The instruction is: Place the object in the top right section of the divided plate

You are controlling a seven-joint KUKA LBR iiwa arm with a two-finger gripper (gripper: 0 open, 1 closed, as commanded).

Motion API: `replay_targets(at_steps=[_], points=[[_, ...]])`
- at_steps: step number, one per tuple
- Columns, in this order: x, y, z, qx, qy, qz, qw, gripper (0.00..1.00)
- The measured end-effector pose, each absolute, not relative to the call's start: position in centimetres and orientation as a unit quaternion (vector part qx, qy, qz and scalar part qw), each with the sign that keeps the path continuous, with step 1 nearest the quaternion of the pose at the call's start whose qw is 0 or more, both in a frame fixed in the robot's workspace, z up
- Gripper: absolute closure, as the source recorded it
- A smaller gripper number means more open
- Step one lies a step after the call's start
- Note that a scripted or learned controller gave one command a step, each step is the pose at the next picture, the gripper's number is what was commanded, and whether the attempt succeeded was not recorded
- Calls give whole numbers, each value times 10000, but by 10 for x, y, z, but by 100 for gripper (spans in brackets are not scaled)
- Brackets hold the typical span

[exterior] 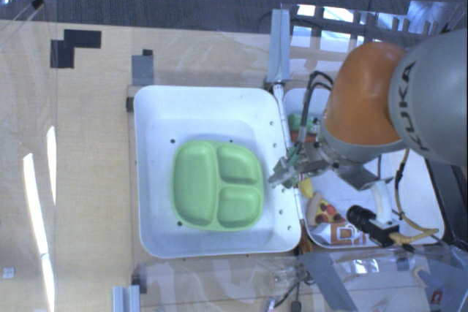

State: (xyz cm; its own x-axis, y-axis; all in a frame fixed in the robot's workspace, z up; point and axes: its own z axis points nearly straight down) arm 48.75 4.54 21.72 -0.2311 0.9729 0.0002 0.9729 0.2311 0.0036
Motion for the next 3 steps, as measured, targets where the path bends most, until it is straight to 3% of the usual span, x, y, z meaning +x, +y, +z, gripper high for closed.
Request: replay_targets(at_steps=[1,2,3], points=[[487,91,193,4792,8777,17,11,100],[537,87,332,4922,8705,26,29,100],[487,80,263,4563,8898,14,14,100]])
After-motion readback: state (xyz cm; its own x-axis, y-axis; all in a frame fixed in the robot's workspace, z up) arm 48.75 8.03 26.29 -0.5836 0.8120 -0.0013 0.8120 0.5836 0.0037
